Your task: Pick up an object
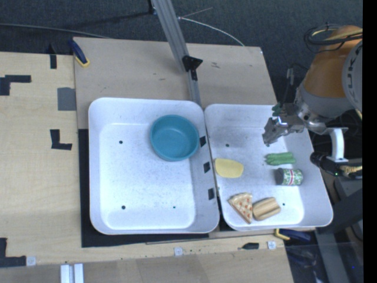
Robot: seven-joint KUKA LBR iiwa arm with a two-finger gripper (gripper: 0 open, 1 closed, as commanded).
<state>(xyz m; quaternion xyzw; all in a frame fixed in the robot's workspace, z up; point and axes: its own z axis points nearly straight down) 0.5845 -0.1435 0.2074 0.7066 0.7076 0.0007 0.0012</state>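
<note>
Your claw [272, 135] hangs over the right bin [235, 119], above the green piece [280, 158]; whether it is spread or pressed together, you cannot tell. You are at the approach step, nothing gripped. Next, I judge, you descend squarely onto that piece beside the small can [288, 177].

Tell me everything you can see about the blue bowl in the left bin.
The blue bowl is round, plain teal-blue, and looks like smooth plastic. It stands upright, its opening facing up, and nothing is visible inside it. It sits on the floor of the left bin, near the upper right corner, close to the wall shared with the right bin. Nothing else touches it. The gripper is over the right bin, well apart from the bowl.
</note>
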